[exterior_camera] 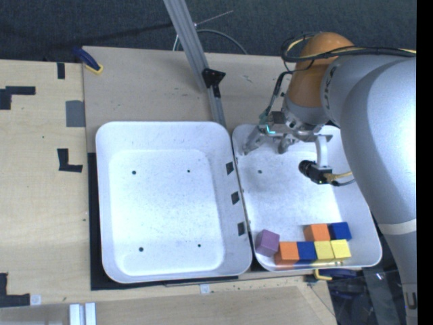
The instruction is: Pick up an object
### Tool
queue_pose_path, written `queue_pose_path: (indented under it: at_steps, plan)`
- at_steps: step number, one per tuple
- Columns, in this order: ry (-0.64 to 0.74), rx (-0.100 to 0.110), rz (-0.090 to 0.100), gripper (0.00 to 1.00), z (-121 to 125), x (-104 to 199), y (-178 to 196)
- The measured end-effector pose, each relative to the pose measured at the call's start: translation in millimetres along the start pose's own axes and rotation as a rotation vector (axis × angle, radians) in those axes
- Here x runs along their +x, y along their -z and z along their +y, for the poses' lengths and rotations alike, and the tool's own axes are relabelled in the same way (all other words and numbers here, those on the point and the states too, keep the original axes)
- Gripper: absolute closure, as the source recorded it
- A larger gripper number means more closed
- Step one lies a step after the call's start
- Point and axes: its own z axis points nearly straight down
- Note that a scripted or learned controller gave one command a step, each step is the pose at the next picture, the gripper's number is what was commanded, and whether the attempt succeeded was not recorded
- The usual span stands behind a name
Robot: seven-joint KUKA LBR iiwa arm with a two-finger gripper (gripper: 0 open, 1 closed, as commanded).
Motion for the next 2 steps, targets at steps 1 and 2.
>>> queue_pose_path:
  at_steps: [1,2]
  plan:
    - [0.002,-0.014,0.007,0.00,-59.3,14.9,104.7]
    - [0.008,-0.010,0.008,0.00,-40.6,55.6,99.5]
